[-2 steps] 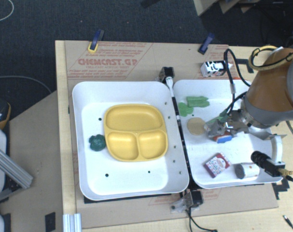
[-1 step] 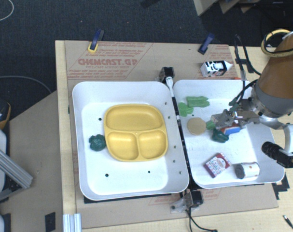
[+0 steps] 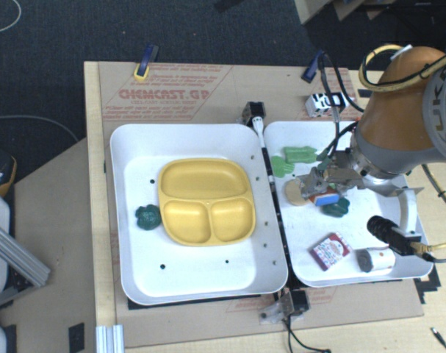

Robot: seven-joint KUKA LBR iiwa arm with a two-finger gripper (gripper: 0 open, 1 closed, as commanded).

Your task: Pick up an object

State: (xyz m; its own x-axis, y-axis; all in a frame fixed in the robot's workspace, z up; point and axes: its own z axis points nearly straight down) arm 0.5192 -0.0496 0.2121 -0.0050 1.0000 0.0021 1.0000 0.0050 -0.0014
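Gripper (image 3: 319, 184): located low in right bin (image 3: 305, 226), just beside blue toy (image 3: 334, 207); open or closed cannot be told. Nothing lifted yet.

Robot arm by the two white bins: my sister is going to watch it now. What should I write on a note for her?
Gripper: down low in the right bin, between a tan round thing and a blue-green thing. I cannot tell if it has grabbed anything.
Also in the right bin: green pieces near the top left and a red packet lower down.
Left bin: a yellow divided plate with a dark green lump beside it.
Done: nothing looks lifted yet.
Left: pick up one object.
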